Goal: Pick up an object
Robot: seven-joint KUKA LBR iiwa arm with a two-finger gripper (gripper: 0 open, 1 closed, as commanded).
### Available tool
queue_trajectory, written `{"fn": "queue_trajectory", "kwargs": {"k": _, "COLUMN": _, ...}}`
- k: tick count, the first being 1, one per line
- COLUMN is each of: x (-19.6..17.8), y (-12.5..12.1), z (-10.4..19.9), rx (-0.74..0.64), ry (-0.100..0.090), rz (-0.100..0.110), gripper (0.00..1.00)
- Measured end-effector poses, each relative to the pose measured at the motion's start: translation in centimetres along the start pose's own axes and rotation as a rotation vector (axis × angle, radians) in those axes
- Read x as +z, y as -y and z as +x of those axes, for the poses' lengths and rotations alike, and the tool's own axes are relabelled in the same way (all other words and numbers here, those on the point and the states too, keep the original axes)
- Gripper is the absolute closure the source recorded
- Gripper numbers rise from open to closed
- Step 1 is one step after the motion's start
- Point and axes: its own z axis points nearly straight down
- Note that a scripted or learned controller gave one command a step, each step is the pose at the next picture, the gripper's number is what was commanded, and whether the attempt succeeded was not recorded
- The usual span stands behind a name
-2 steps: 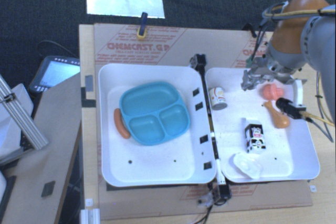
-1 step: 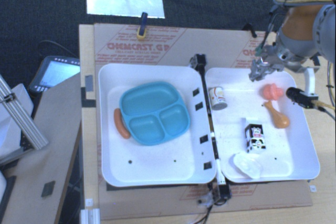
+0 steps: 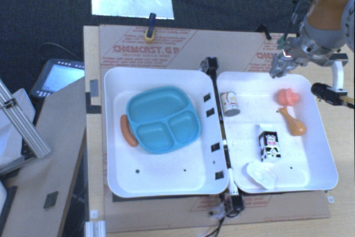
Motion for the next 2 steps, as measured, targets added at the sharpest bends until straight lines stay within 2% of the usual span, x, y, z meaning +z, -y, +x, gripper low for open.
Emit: {"fn": "queue_trajectory", "kwargs": {"k": 2, "x": 0.8, "y": 4.4, "z": 11.9, "rx": -0.006, "ry": -0.003, "rz": 0.007, "gripper": 1.00}}
